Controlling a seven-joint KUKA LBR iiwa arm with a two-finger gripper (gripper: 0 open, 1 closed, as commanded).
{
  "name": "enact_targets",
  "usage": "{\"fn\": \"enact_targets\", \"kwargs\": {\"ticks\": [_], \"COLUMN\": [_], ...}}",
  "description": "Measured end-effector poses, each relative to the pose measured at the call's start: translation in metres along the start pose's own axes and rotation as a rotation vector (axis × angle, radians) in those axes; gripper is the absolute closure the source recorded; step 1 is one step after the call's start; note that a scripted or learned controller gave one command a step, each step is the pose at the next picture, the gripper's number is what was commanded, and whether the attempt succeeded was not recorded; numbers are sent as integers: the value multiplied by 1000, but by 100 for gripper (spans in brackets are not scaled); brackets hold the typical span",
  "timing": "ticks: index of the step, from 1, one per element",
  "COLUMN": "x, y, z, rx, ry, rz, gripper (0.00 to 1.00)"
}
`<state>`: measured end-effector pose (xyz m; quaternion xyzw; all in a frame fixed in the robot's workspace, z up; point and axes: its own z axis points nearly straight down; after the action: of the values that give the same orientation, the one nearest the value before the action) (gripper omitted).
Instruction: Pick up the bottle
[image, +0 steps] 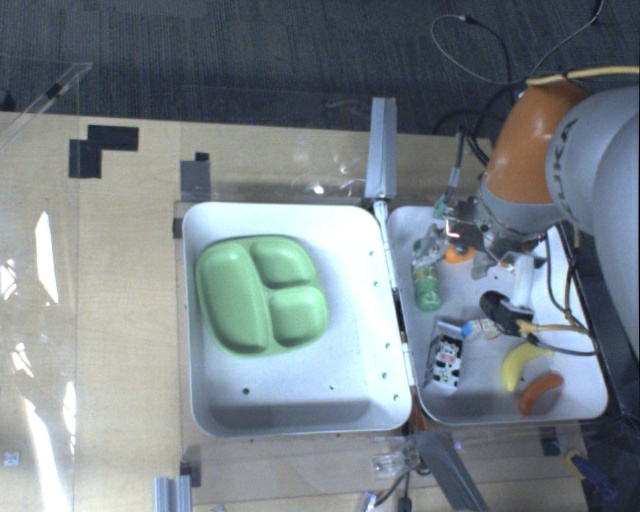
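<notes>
Overhead, the gripper (462, 232) hangs over the right bin's (600, 400) far left corner, just above a green bottle (428, 285) lying by the left wall. Finger state: cannot tell. A good grasp should straddle the bottle's narrow width.
</notes>
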<state>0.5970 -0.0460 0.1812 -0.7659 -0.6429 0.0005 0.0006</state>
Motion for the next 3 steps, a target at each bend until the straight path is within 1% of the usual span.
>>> {"fn": "enact_targets", "kwargs": {"ticks": [1, 2, 3], "x": [-17, -41, -52], "y": [49, -7, 57], "z": [-7, 75, 95], "rx": [-3, 0, 2], "ry": [-1, 1, 2], "rz": [19, -75, -13], "gripper": [0, 0, 0]}}
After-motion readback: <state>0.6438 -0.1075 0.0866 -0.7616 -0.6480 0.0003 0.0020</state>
